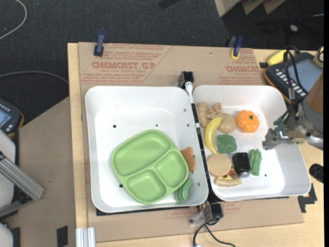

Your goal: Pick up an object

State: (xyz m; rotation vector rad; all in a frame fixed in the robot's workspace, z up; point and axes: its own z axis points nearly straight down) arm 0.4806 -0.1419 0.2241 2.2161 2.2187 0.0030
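Left bin (pixel 103 138) carries a green tray (pixel 149 164) angled toward 5 o'clock, leaving its upper half bare. Right bin (pixel 272 99) keeps the toys packed along its 9 o'clock wall: banana (pixel 211 134), burger (pixel 219 164), broccoli (pixel 225 143), pumpkin (pixel 248 121) — any could be the pick. The gripper (pixel 273 139) hangs at 3 o'clock of them, carrying nothing; how wide it stands I cannot tell.

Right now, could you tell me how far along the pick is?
Nothing looks picked yet: the pumpkin, banana and other toys lie in the right bin. The end effector hovers at that bin's right side, nothing visibly in it. The whole grasp remains.
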